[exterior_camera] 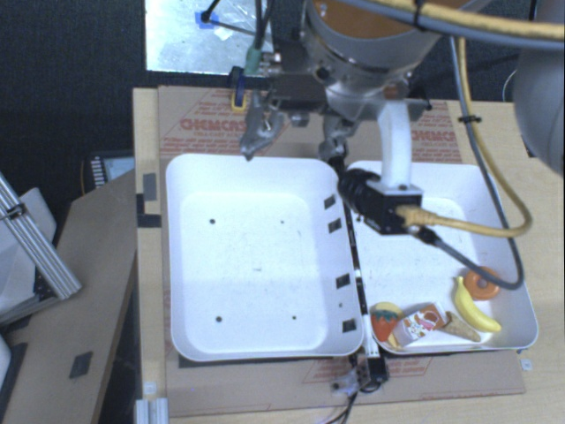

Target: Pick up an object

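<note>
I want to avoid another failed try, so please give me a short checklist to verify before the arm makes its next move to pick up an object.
1. Objects available: ok. A yellow banana, a round orange fruit, a small red-and-white packet and a red-orange round item lie in the right white bin, near its front edge.
2. Gripper position: not ok. It hangs over the far edge of the left white bin, away from the objects.
3. Something held: not ok. Nothing shows between the fingers.
4. Objects separated: not ok. They crowd together in one corner.
5. Yellow cable: cannot tell whether it will snag.
</note>
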Action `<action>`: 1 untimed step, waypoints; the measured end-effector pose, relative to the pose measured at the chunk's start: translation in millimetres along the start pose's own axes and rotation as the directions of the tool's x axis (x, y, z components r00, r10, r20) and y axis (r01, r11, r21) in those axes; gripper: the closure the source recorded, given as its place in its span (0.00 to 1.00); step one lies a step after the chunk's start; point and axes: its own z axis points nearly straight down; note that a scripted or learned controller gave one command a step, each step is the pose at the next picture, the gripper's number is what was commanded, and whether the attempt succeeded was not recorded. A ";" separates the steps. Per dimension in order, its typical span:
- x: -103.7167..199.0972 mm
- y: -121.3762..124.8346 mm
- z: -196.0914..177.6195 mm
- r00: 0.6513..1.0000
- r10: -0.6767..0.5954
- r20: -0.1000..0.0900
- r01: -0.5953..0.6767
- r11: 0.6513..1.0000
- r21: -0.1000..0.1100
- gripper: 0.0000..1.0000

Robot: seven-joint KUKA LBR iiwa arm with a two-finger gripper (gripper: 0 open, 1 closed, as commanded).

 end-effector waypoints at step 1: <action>0.0 0.0 0.0 1.000 0.000 0.000 0.000 1.000 0.000 0.00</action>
